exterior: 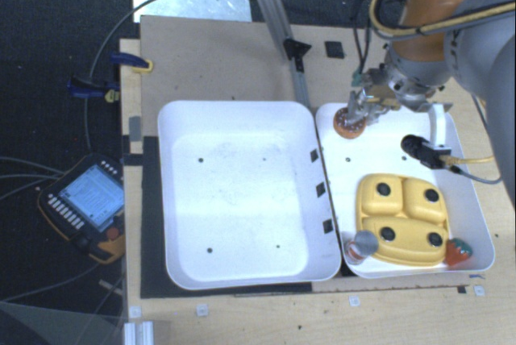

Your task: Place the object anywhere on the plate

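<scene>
Claw (355,119) | grip state unclear, over brown object (350,127) | carry toward 5 o'clock, lower level onto yellow plate (403,218)

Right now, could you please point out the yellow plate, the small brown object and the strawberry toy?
yellow plate (403,216): camera view, on its central ridge between compartments.
small brown object (350,126): camera view, on its round top.
strawberry toy (459,252): camera view, on its red body.

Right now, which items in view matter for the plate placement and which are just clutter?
Job:
- yellow compartment plate
- small brown round object, right bin's far left corner
- end effector, over that object

Lying about:
- small grey piece at the plate's near left corner
- red piece
- left bin
- handheld pendant
</scene>
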You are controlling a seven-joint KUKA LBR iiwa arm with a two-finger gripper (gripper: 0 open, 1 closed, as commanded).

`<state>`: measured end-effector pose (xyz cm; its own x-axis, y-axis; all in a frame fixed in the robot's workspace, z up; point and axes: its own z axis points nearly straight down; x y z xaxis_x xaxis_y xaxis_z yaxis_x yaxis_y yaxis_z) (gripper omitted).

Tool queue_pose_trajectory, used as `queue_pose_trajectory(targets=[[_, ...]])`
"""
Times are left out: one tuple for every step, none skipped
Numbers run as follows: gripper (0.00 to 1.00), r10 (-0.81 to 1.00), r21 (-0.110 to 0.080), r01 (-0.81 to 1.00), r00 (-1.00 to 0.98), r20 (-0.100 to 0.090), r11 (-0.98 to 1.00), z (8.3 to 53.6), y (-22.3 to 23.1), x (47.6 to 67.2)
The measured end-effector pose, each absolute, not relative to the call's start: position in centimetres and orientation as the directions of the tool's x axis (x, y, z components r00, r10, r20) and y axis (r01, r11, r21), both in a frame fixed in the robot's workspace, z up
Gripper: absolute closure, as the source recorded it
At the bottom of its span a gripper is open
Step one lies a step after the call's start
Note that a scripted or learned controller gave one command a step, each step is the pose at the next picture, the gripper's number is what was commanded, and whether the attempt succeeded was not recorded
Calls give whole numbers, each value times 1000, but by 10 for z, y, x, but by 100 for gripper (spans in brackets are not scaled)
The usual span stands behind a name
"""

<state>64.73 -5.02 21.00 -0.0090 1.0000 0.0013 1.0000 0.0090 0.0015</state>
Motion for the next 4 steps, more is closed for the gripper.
queue_pose_trajectory(targets=[[100, 1000, 3, 1000, -10, 2, 10, 219, 10, 653], [100, 1000, 1, 1000, -10, 2, 10, 223, 57, 641], [100, 1000, 2, 1000, -10, 2, 10, 233, 108, 636], [100, 1000, 2, 1000, -10, 2, 10, 215, 163, 639]])
